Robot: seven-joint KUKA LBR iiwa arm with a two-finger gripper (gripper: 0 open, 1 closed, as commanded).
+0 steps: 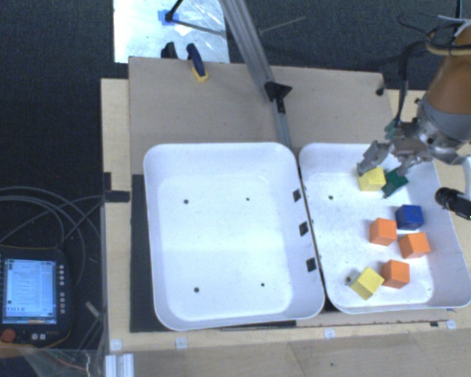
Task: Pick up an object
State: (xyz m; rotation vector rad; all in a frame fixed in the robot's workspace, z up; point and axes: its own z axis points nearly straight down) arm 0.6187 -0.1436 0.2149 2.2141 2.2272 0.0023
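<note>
So the arm [455,85] comes in from the right, orange band up top, grey wrist angled down and to the left over the far end of the right bin [447,289]. The hand [383,162] sits low there with its two grey fingers splayed apart, one toward the bin's far rim and one over the blocks. Nothing is between them as far as I can see. Right under the fingertips is a yellow block [371,181], and touching it on the right is a dark green block [395,182]. Can't tell if a finger actually touches either one.

Rest of that bin: a blue cube [409,216], three orange cubes [382,231] [414,245] [395,273] and a second yellow cube [367,282] near the front rim. All look like plain matte painted blocks, crisp edges. The bins are smooth white plastic with rounded corners; the left bin [153,210] has four small dark dots on its floor.

The bench [220,100] top looks like plain brown board. A pendant with a lit screen [30,293] sits at lower left, text too small to read.
</note>
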